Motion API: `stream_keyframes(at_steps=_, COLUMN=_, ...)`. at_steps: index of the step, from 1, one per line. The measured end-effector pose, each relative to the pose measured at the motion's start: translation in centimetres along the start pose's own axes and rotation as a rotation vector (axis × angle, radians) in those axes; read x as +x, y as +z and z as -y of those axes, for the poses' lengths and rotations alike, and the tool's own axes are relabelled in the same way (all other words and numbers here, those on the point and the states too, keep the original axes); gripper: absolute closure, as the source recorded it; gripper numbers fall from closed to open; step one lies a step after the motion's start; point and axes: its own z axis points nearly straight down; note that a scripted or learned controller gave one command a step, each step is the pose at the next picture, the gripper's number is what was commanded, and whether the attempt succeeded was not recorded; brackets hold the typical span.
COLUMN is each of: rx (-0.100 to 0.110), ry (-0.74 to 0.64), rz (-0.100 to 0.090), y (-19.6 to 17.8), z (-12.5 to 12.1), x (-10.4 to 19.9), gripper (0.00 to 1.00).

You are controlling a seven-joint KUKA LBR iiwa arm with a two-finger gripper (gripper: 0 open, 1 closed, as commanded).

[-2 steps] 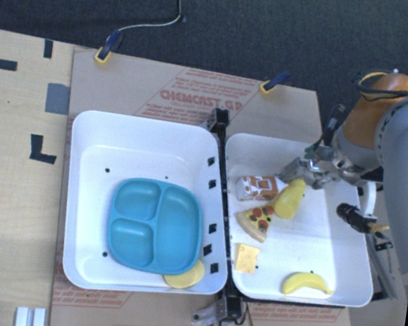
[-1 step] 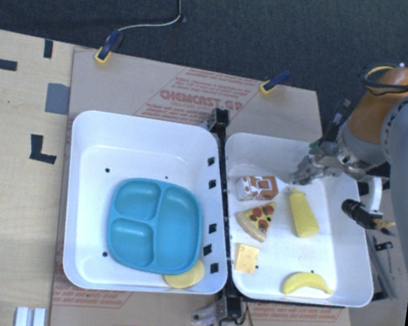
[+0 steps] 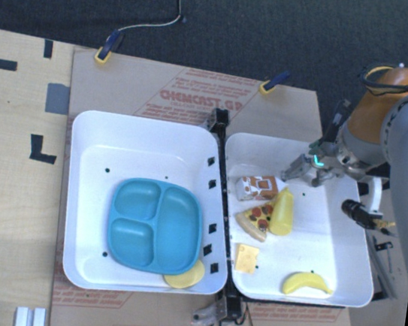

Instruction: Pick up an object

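Objects for picking all sit in the right bin [image 3: 344, 240]: a wrapped snack packet [image 3: 256, 187], a pizza slice [image 3: 256, 221], a yellow pear-shaped piece [image 3: 282, 212], a cheese-like yellow square [image 3: 247, 258] and a banana [image 3: 308, 284]. Left bin [image 3: 91, 180] holds a blue divided plate [image 3: 155, 224] with a yellow round piece [image 3: 185, 276] tucked at its lower edge.

Gripper [image 3: 307, 171] hovers over the right bin's upper area, near the packet and the pear piece, nothing between its prongs. Open or closed: can't tell at this angle.

Nearest target is the pear piece or the packet. Those three middle items touch each other, so a descent there risks clipping a neighbour. Best bet: come straight down on the pear's narrow top, straddling it across the short axis. The banana lies well apart from the rest, so it's the cleaner grasp but a longer reach.
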Motion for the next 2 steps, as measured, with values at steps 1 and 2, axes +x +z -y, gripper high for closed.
stream_keyframes(at_steps=1, rx=0.0, ry=-0.001, rz=0.001, y=-1.0, z=0.0, x=0.0, gripper=1.0)
stream_keyframes(at_steps=2, rx=0.0, ry=0.009, rz=-0.005, y=1.0, z=8.5, x=-1.8, gripper=1.0)
